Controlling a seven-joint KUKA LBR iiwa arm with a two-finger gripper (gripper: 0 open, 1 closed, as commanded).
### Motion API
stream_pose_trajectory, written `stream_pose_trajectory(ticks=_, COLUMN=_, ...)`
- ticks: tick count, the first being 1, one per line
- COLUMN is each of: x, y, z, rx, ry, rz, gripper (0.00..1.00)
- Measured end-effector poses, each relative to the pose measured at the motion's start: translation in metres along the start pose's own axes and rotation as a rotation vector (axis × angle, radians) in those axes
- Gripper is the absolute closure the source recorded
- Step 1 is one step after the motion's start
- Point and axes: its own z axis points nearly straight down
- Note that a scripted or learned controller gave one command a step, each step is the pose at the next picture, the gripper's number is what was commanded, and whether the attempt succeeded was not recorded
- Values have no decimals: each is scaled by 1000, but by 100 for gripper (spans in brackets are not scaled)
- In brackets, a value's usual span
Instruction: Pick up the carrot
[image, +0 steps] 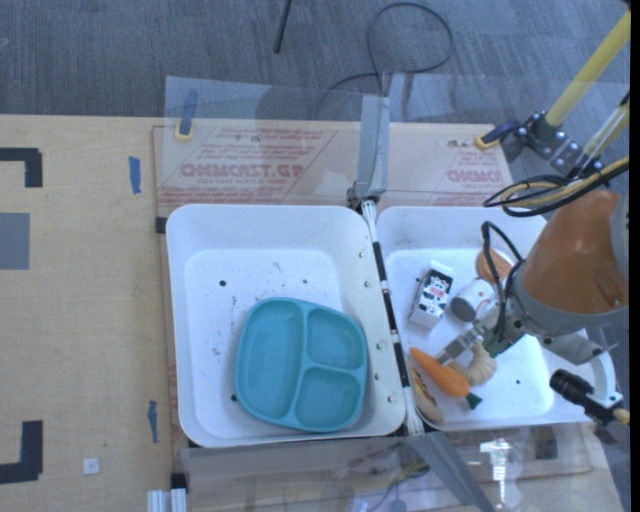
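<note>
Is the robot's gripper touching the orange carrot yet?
Cannot tell. In the camera view the gripper sits right above the orange carrot in the right white bin, overlapping it from this slant, so neither contact nor a gap shows plainly.

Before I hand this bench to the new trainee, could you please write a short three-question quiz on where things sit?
1. True or false: the carrot lies in the bin on the view's left.
2. Which bin holds the teal divided plate? A) view's left B) view's right
3. Fill in: the small black-and-white carton lies in the same bin as the ____.

Key: 1 false; it lies in the view's right bin, near the end effector. 2 A. 3 carrot.
</note>
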Motion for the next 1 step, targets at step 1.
stream_pose_trajectory(ticks=1, x=2, y=2, z=12, rx=0, ry=3, rz=-323, gripper=0)
